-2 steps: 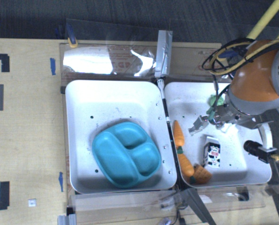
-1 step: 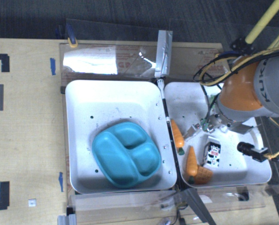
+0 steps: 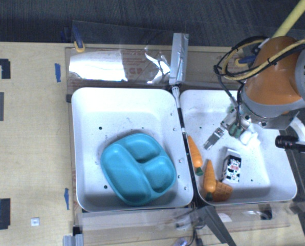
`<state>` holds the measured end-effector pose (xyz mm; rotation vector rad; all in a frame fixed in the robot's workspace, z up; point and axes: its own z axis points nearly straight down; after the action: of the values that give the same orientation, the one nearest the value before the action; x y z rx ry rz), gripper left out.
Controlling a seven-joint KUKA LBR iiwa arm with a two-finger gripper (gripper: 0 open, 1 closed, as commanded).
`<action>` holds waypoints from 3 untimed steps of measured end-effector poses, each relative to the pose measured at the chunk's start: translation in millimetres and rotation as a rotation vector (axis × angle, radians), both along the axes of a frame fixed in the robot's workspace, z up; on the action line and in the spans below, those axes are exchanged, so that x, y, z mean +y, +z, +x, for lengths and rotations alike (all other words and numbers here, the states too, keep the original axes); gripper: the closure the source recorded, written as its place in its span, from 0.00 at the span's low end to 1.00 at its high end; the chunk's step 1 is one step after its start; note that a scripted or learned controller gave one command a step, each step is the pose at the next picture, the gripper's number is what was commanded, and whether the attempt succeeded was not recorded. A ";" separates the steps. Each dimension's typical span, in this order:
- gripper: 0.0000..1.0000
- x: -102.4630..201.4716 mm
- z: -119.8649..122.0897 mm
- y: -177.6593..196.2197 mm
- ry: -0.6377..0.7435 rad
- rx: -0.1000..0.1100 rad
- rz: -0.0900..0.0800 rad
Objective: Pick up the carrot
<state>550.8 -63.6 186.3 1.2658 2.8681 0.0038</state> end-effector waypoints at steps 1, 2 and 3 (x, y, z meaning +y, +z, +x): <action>0.00 -44.0 -56.1 -82.3 -0.132 -0.022 -0.004; 0.00 -41.2 -54.5 -82.2 0.298 -0.049 -0.022; 0.00 -36.0 -43.8 -85.8 0.182 -0.040 -0.016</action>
<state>507.1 -99.6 100.5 0.9868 2.9310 0.0066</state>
